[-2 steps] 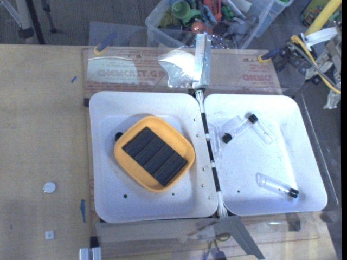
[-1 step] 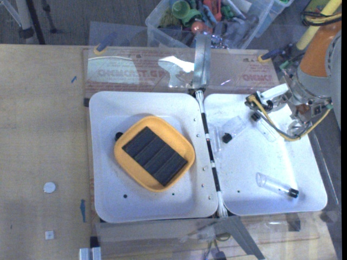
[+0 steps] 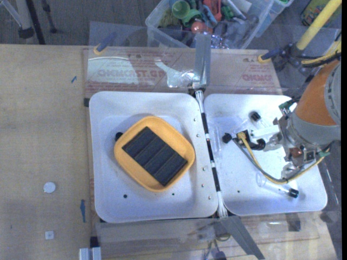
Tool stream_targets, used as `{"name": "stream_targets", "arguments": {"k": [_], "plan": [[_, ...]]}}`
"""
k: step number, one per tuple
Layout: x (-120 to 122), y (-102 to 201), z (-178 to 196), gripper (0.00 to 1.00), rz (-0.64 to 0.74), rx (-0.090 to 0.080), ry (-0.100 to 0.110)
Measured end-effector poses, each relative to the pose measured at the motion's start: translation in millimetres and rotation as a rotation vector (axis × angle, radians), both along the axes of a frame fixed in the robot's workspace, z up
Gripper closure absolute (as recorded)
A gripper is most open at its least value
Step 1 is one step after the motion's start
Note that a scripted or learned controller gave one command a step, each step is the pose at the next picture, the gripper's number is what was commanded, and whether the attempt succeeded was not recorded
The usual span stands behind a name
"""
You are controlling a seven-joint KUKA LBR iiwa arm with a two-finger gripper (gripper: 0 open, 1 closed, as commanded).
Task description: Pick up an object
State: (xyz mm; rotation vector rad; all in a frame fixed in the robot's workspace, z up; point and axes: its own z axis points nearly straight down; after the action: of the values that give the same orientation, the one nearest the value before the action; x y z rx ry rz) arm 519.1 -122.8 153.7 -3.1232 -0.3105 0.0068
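Yellow tray (image 3: 154,182) carrying a black ribbed slab (image 3: 157,155) sits skewed mid left bin (image 3: 103,199). Pincer (image 3: 295,158) hangs over the right bin (image 3: 238,199), well apart from the tray. Can't tell if it's spread or closed.

Unreadable red print on back panel (image 3: 116,72)

We're looking at a yellow-orange dish (image 3: 154,153), squarish with rounded corners, and it's lying flat near the middle of the left bin (image 3: 103,199). It sits turned like a diamond, corners at roughly 12, 3, 6 and 9 o'clock. Across its top we see a dark panel divided into strips, with the long side running from 10 towards 4 o'clock.
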Motion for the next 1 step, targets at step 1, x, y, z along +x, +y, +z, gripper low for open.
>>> {"name": "stream_targets", "arguments": {"k": [1], "plan": [[0.6,-32.2,110.5,0.00,0.289,-0.003,-0.005]]}}
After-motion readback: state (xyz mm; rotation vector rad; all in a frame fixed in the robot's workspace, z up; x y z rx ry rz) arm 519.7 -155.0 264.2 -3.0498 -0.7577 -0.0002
